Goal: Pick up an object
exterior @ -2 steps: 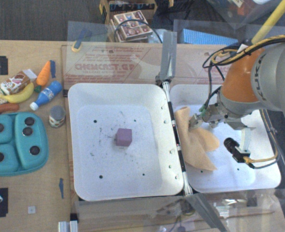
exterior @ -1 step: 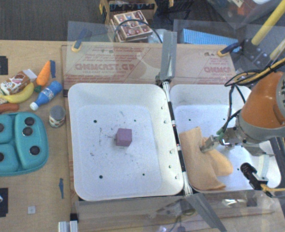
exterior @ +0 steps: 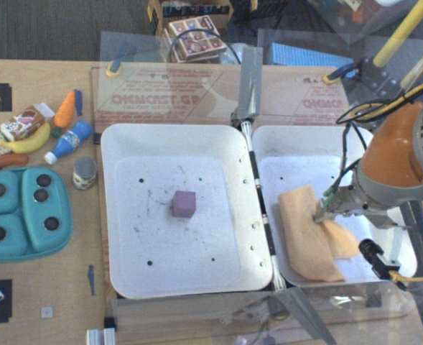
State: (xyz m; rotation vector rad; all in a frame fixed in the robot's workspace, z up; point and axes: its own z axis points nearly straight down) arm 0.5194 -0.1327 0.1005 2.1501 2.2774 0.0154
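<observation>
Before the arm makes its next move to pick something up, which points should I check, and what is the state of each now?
1. Claw is over a target: ok, it is down on the tan cloth in the right bin.
2. Cloth between the claw's tips: cannot tell, the contact spot is too small to see.
3. Cloth lies free: ok, it lies crumpled on the bin floor with nothing on top.
4. Other candidate: ok, the purple cube sits alone in the left bin.
5. Cables near the wrist: cannot tell, black cables loop close above the bin.
</observation>
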